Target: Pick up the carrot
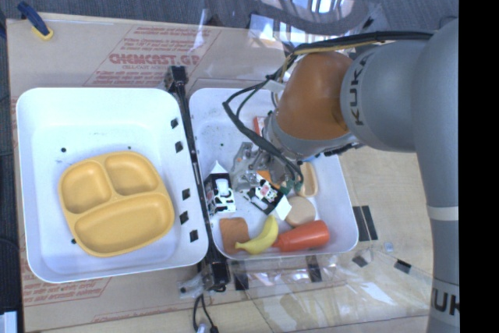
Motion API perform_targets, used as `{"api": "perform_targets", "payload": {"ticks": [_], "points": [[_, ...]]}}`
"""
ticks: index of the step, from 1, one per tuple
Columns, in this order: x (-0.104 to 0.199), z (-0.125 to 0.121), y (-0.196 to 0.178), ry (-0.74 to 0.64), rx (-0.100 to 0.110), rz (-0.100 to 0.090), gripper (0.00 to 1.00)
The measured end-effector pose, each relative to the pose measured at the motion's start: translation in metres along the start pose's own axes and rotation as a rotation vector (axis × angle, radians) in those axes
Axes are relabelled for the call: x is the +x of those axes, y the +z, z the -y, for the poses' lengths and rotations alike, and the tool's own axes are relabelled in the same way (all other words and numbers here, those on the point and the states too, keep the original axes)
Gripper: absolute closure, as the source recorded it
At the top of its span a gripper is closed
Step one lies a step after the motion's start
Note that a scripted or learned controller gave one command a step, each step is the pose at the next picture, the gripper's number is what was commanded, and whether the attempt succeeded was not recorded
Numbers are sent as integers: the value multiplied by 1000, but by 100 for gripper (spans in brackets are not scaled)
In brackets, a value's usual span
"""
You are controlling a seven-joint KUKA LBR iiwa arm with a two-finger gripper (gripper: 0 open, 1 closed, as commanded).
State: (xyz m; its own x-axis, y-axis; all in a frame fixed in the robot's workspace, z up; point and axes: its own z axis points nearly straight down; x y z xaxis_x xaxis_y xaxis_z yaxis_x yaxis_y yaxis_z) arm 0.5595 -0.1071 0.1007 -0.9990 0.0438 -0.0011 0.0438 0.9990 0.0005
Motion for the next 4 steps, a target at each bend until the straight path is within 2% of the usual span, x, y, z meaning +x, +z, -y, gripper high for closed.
{"api": "perform_targets", "payload": {"ticks": [1,2,3,4], "points": [[48,6,-46,145,1,-3,100],[42,-2,-9,-256,23,36,100],[42,68,-4,-356,3,0,100],[-95,86,-71,-451,5,9,100]]}}
